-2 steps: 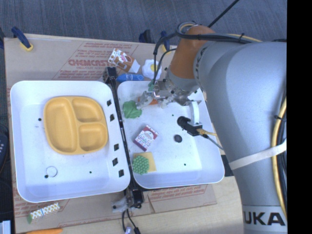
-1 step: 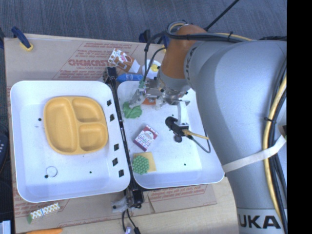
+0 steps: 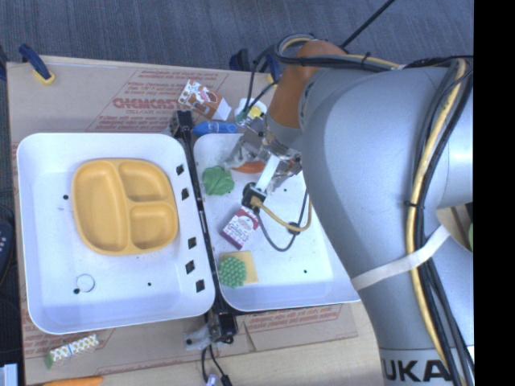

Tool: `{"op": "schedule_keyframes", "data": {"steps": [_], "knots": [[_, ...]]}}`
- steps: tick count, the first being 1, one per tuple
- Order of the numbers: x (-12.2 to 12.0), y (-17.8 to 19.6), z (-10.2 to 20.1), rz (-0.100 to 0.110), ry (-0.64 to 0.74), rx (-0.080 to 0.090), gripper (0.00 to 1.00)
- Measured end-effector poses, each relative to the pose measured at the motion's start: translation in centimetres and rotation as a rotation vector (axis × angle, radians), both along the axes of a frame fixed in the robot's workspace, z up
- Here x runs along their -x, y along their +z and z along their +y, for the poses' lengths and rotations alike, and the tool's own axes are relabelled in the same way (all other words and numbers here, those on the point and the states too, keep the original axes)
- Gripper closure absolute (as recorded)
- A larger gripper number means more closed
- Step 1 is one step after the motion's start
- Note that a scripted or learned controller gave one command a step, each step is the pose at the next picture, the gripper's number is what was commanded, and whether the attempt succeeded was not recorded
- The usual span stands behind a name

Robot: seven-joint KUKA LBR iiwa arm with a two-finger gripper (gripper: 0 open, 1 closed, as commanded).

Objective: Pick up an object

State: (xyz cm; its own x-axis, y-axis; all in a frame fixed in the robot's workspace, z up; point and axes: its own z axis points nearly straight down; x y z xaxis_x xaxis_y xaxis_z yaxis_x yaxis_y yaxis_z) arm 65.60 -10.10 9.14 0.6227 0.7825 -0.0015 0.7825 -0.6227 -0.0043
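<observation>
Objects are lying in the right bin [image 3: 322,284]: a green leafy toy [image 3: 216,180], a maroon packet [image 3: 240,227], a green brush on a yellow pad [image 3: 234,270]. I am reaching my gripper [image 3: 256,158] down into the bin's far end, near the leafy toy. Whether I am pinching anything, I cannot tell. The left bin [image 3: 40,240] is holding a yellow tray [image 3: 125,205].

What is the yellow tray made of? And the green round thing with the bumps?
The yellow tray looks like hard moulded plastic: one even colour, smooth rounded compartments, a dull sheen. The green round thing looks like soft rubber or plastic, with a bumpy, matte surface; the view is too coarse to be sure. It lies on a yellow square that may be sponge.
</observation>
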Motion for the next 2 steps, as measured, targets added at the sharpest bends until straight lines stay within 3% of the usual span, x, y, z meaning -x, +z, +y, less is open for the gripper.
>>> {"op": "schedule_keyframes", "data": {"steps": [1, 2], "knots": [[0.9, 5.4, 0.8, -0.001, -0.064, -0.001, 0.0], [0.9, -0.1, -0.9, 0.002, 0.048, -0.001, 0.0]]}}
